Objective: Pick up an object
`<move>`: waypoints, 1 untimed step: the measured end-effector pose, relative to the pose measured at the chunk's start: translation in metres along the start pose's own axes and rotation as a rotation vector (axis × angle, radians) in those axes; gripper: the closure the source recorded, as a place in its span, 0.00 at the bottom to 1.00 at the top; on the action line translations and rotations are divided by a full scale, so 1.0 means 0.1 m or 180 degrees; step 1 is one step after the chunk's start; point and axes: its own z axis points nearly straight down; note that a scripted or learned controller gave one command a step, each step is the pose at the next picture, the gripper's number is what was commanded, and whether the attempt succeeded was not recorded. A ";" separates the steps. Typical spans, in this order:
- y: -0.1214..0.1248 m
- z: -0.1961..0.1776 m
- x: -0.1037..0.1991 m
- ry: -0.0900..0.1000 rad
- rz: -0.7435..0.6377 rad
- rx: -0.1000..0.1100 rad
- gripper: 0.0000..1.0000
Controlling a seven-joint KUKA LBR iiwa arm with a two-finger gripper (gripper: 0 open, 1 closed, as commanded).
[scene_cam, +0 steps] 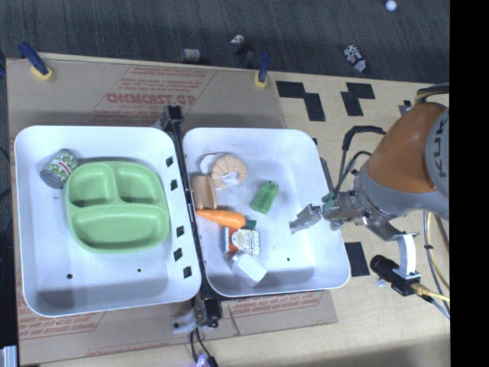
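Presently gripper (304, 220) hovers over right bin (306, 147), near its right wall; fingers spread, nothing between them; green block (265, 196), carrot (221, 218) lie left.

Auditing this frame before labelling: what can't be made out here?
- Gripper, camera view: fingers too small and blurred to judge.
- Carton, camera view: label print too small to read.
- Can, camera view: partly tucked behind the green tray rim.
- Arm, camera view: cut off at the right edge.
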 end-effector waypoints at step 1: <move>-0.01 0.86 0.22 0.0008 -0.0004 0.0014 0.00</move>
